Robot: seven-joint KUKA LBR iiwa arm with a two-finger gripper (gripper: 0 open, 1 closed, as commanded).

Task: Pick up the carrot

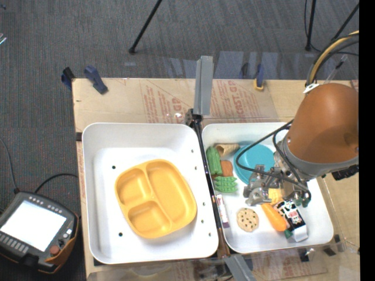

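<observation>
two white bins side by side; in the right bin (325, 227) the orange carrot (273, 216) lies between a cookie (248, 219) and a small carton (292, 213); the gripper (262, 191) hovers just above the carrot, grip state impossible to tell; a yellow divided plate (155, 198) sits in the left bin (99, 157)

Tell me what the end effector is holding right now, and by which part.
Cannot be told: the end effector sits just left of the carrot in the right bin, with nothing visibly between its fingers.
</observation>
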